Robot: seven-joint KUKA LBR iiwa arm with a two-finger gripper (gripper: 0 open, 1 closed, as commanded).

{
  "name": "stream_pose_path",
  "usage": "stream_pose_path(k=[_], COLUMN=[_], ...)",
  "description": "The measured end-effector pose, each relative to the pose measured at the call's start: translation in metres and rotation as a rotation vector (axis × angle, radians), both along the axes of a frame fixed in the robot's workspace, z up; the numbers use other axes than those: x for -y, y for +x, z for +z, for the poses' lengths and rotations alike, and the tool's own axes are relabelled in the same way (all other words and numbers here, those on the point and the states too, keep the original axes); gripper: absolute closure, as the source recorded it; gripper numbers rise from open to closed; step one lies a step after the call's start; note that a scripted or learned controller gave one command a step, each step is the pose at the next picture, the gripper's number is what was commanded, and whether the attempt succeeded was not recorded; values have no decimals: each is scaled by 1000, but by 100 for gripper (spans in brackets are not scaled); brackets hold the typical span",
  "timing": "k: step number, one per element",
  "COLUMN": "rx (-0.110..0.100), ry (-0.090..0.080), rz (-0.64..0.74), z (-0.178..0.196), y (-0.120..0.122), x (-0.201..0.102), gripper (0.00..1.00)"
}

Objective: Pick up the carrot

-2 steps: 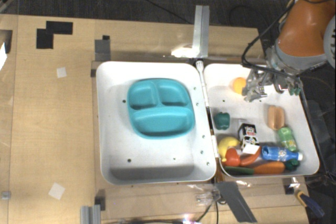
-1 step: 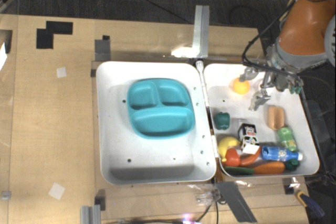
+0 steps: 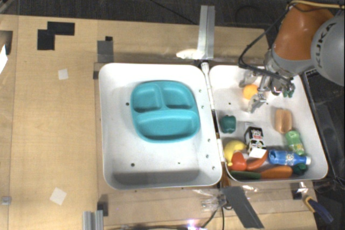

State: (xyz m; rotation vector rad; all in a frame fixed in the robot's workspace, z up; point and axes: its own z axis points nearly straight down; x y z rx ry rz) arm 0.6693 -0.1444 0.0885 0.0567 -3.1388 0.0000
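The left bin (image 3: 108, 132) is being occupied by a teal divided tray (image 3: 163, 109). The right bin (image 3: 312, 132) is being reached into by the arm (image 3: 302, 40), whose gripper (image 3: 260, 98) is being held low over the upper part, just beside a yellow-orange fruit (image 3: 249, 91); whether its jaws are spread cannot be told. The carrot (image 3: 257, 161) is being kept among the clutter near the bin's front edge, between a lemon (image 3: 233, 148) and a blue bottle (image 3: 288, 158), well apart from the gripper.

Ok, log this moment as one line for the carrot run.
task: pick up carrot | tool: over right bin upper part, beside yellow-orange item | carrot: lying in pile at bin's near edge, ungrasped | teal tray: left bin
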Motion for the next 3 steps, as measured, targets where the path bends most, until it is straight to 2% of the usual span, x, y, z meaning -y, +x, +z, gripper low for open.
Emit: stream_pose_path(k=[1, 2, 3], rx=[-19, -7, 3], ry=[6, 2, -11], rz=[-368, -731, -904], z=[0, -1, -2], y=[-2, -8, -8], x=[-2, 23, -9], gripper=[0, 0, 0])
